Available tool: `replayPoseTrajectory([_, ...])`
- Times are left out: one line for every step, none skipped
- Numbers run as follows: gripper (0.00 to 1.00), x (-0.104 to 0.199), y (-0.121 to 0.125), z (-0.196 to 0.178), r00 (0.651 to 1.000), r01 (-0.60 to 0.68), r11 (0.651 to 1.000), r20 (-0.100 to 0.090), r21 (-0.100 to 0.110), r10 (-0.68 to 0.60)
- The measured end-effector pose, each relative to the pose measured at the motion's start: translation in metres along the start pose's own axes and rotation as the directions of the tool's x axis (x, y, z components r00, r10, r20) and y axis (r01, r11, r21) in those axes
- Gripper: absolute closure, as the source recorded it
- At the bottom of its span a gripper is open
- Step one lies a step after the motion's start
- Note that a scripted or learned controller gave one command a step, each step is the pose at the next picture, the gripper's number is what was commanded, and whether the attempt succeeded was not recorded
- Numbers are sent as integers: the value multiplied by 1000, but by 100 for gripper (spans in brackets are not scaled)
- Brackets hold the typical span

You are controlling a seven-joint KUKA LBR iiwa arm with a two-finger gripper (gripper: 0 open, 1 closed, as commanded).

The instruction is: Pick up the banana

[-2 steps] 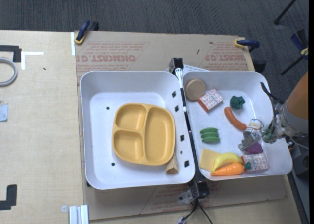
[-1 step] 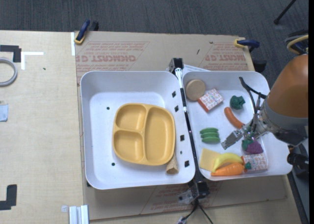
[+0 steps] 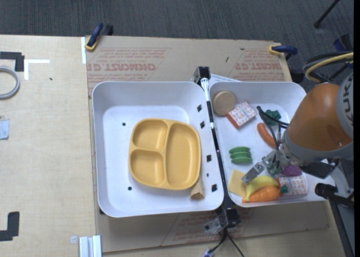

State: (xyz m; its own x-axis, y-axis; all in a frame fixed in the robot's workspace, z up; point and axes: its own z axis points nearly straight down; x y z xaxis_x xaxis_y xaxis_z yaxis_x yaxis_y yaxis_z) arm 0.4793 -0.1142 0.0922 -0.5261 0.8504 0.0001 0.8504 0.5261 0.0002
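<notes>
The arm is deep in the right bin [image 3: 292, 90], and the claw [image 3: 264, 167] hangs low over the front corner, right above the banana [image 3: 263, 183]. The banana lies on the bin floor near the front wall, its yellow curve resting against a carrot [image 3: 264, 194] just in front of it, with a yellow cheese wedge [image 3: 237, 182] touching on the left side. The claw looks to be just above or brushing the banana's top; whether it is spread, clenched or gripping anything, I cannot tell from this angle, since the wrist covers much of it. By my read the pick is at the reach-and-close stage: the approach is done, but the grasp and the lift are not yet shown, as the banana sits flat among its neighbours.

Now the count. Two white bins sit on the surface, and the left bin [image 3: 107, 138] carries one yellow divided plate [image 3: 166, 153] and one small brown piece [image 3: 197, 193] at its front edge. In the right bin: one banana, one carrot, one cheese wedge, one green pea pod [image 3: 241, 155], one round tan cookie [image 3: 224, 103], one red-and-white box [image 3: 242, 114], one orange sausage [image 3: 266, 134], one dark green item [image 3: 271, 116], one purple item [image 3: 292, 170] tucked under the wrist, plus a wrapped pack [image 3: 295, 185] by the carrot.
</notes>
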Motion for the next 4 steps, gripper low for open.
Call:
replayPoseTrajectory([100, -1, 1, -10, 1000, -3, 1000, 1, -2, 3])
replayPoseTrajectory([100, 40, 24, -128, 982, 188, 982, 3, -1, -188])
replayPoseTrajectory([0, 40, 24, -128, 982, 188, 982, 2, -1, -188])
replayPoseTrajectory([0, 5, 1, -45, 977, 213, 977, 1, 0, -213])
